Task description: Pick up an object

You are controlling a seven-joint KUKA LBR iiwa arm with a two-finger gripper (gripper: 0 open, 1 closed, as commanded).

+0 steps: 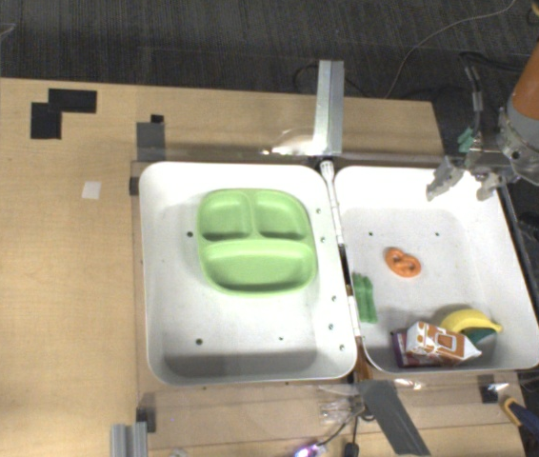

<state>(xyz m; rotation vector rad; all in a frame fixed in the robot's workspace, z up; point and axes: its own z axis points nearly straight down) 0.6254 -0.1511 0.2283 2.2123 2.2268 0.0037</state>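
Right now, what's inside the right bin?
The right bin holds an orange piece, a green stick by its left wall, a banana and a carton touching it; under them stays hidden.

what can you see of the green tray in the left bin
The green tray is a smooth, plastic-looking divided plate with rounded corners: two small compartments on its far side and one wide compartment on its near side. It lies flat, right side up, near the middle of the left bin, with nothing in it.
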